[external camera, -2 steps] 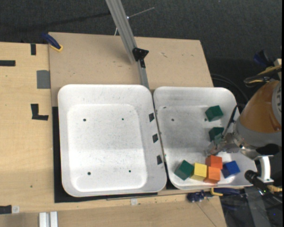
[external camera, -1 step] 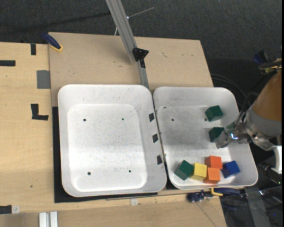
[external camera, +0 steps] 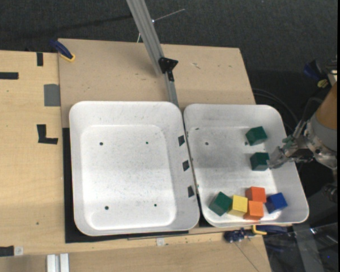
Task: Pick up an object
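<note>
Gripper [external camera: 279, 157] sits at right bin's [external camera: 215, 115] right edge, just beside a green cube [external camera: 259, 161]; can't tell fingers' state. Best approach: centre over the cube, keep off bin wall, close squarely, lift straight.

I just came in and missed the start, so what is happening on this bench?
A grey robot arm reaches in from the right, with its gripper low at the right bin's edge, right beside a dark green block. Whether it has hold of that block cannot be made out. A second dark green block sits just above. A cluster of green, yellow, orange and blue blocks lies near the bin's front.
</note>
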Robot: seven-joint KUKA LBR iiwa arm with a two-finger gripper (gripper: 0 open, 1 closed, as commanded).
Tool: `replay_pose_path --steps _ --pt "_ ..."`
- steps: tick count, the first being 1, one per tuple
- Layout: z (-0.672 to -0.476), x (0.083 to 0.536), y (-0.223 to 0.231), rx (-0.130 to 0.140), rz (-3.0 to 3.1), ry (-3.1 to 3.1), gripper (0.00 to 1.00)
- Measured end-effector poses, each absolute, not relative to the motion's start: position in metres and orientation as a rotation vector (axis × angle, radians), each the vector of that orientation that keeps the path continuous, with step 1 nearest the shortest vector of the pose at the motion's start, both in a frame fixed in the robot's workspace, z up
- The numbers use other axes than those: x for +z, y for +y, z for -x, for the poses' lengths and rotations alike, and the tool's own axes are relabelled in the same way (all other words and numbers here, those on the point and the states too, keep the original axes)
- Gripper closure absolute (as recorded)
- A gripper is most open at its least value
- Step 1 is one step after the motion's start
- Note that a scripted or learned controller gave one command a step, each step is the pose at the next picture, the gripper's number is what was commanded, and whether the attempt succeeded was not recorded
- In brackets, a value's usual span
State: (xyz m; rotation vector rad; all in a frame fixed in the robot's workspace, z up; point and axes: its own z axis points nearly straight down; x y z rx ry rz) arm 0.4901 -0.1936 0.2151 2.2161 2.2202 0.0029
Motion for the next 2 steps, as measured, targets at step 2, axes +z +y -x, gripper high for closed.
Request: replay_pose_path --steps 2 --pt "-0.505 0.216 -0.102 0.0 -2.216 2.23 1.0"
